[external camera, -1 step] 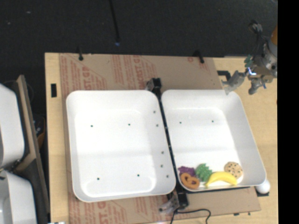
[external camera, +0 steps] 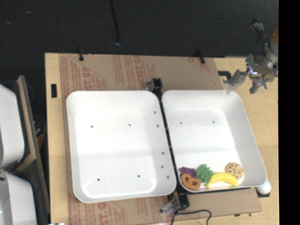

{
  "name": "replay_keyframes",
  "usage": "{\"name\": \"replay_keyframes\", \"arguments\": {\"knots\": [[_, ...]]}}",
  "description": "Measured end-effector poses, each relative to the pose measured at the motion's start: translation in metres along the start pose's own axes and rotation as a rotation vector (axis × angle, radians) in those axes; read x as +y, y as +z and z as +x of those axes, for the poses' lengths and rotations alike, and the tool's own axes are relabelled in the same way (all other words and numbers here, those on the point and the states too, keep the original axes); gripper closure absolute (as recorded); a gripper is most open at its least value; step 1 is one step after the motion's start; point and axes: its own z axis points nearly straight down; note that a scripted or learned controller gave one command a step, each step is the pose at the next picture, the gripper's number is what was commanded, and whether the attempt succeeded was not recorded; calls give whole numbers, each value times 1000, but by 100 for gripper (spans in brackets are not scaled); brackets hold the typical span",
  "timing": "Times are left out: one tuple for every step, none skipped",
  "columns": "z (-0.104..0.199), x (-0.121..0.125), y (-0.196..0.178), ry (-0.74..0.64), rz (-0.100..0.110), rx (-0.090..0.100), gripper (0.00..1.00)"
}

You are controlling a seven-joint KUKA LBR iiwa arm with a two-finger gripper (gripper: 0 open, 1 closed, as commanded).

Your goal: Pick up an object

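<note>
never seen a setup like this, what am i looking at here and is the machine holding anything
This is one photo from a camera fixed above a workbench, looking down at a slant. On the bench, over a sheet of brown cardboard, sit two shallow white trays side by side: the left bin and the right bin.

At the upper right edge is the tip of a robot arm. Its gripper, a two-finger claw, sits just beyond the right bin's far corner, and nothing shows between its fingers.

The things to pick are small toy foods bunched in the right bin's near corner: a yellow banana, a round cookie, a green leafy piece, a purple piece and a brown pretzel-like piece. None has been picked up yet.
</note>
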Motion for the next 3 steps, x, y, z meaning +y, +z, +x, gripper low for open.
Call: {"name": "replay_keyframes", "arguments": {"knots": [[-2,2,42,0,4,1,0],[-3,10,98,0,5,1,0],[1,13,159,-1,6,1,0]]}}
